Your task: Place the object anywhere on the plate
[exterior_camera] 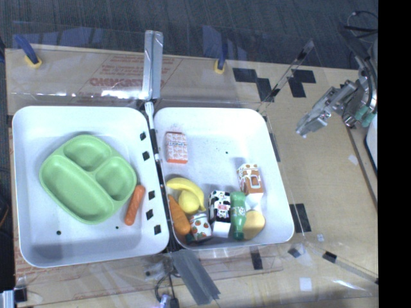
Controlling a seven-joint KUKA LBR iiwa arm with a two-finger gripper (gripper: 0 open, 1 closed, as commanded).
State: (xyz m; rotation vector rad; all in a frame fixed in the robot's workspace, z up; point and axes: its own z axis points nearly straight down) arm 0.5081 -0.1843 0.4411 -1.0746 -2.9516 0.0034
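Gripper, fingers' state not discernible, poised over the bench right of both bins. Toy food cluster lies down-left of it in the right bin; green plate farther left, carrot touching its rim

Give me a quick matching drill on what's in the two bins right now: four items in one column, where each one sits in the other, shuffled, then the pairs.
Items:
1. green plate
2. lone carrot
3. orange-and-white carton
4. banana

Places:
A. lying flat, apart from the others, toward the far side of the right bin
B. in the left bin, just off the plate's right edge
C. in the cluster of toys at the near side of the right bin
D. taking up the middle of the left bin

Pairs: 1-D, 2-B, 3-A, 4-C
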